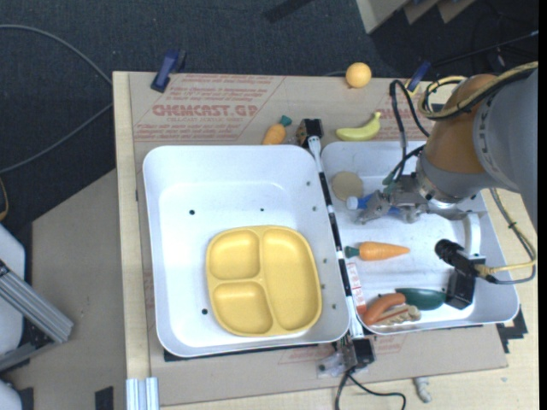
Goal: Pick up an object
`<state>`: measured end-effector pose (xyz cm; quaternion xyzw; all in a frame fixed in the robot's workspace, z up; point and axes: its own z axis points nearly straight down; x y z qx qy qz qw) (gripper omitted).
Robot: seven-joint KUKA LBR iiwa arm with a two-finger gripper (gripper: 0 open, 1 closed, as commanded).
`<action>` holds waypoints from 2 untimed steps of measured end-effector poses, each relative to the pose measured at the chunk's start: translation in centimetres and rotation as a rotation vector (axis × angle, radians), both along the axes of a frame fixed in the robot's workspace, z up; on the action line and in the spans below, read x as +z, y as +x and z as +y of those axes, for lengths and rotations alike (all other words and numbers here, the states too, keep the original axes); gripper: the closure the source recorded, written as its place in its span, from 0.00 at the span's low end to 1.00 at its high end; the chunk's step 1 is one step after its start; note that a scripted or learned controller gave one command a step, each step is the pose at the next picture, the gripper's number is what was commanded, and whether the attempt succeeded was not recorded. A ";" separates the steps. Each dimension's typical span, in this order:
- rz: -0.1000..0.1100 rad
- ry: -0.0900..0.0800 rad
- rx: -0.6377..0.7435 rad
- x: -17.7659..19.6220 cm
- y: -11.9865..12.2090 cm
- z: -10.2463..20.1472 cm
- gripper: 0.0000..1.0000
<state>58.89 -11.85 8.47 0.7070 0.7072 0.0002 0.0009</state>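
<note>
Surface (137, 229) is a pale board with red lettering (205, 109) across its far strip. I log two white bins touching side by side: the left bin (171, 186) carries a yellow three-compartment plate (263, 278) lying flat toward its near side; the right bin (504, 301) sits against it. Behind the bins on the board: a banana (361, 128) just beyond the right bin, a small orange carrot-like toy (275, 133) beside a black fitting (310, 130) at the seam. An orange ball (359, 75) rests at the far edge. Blue clamps at far left (167, 70) and far right (418, 76). Dark carpet (68, 24), a thin cable (60, 41) across it; metal rail (30, 301) lower left.
</note>
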 end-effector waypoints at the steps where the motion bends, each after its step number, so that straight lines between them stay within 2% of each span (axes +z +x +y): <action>1: 0.000 0.001 0.001 0.0 1.1 2.7 0.00; 2: 0.003 0.002 -0.001 0.0 -1.6 2.5 0.00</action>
